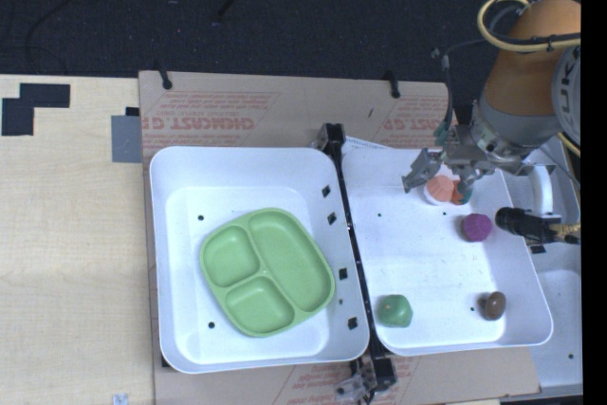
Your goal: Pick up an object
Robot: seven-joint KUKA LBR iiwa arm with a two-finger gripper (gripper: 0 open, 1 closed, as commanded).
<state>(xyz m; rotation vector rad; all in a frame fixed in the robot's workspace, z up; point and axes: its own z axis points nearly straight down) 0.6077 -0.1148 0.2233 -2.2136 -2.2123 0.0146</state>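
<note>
So we've got the claw (446, 174) hanging low over the far end of the right bin (417, 213), sitting right on top of an orange-and-white thing (442, 192). Honestly we can't tell how the claw stands, it's too murky. Just right of it and a bit nearer us is a purple lump (476, 227); well nearer lie a green piece (394, 310) and a brown ball (491, 304).

Cardboard sheet (285, 109) under bins: red print "CHEMCAST", upside down, repeated; rest unreadable.
</note>
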